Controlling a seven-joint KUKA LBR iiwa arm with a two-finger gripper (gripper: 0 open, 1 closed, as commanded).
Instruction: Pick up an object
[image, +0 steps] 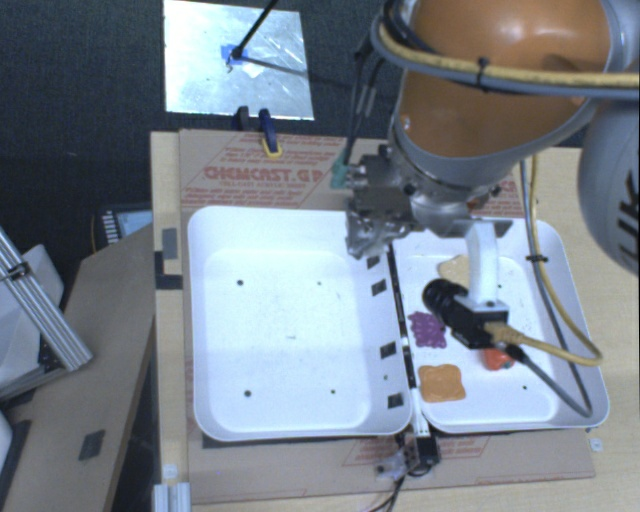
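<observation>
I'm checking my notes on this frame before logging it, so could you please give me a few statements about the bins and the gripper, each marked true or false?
1. The purple object and the orange object both lie in the right bin. True.
2. Those two objects are stacked one on the other. False: they lie apart, the orange one nearer the bin's front edge.
3. The gripper hangs near the far end of the divider between the two bins. True.
4. The gripper is lifting the purple object. False: the purple object lies on the bin floor, well clear of the gripper.
</observation>
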